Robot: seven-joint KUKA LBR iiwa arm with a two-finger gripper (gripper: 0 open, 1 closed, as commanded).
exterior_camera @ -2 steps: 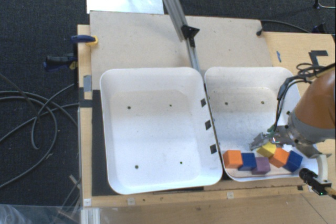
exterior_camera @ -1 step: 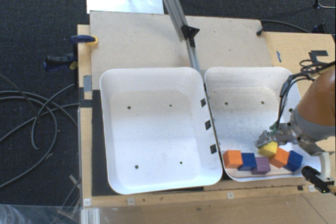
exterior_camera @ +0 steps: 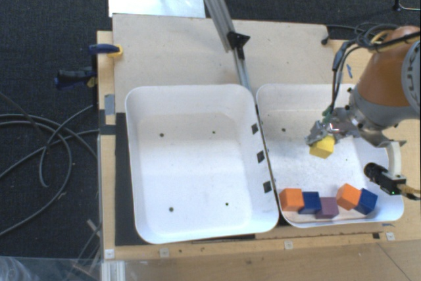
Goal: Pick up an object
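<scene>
Five blocks in right bin (exterior_camera: 289, 112) | gripper (exterior_camera: 321, 139) pinching yellow block (exterior_camera: 321, 149) mid-bin | four along near rim

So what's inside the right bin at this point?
The right bin holds five blocks along its near edge: orange, blue, purple, orange, blue. A yellow block sits at the gripper; the arm covers the floor behind.

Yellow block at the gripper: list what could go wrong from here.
1. The yellow block hangs tilted just under the gripper, so the grip may be shallow and it could slip.
2. If dropped, it could fall onto the right bin floor and roll toward the orange block and its neighbours.
</scene>
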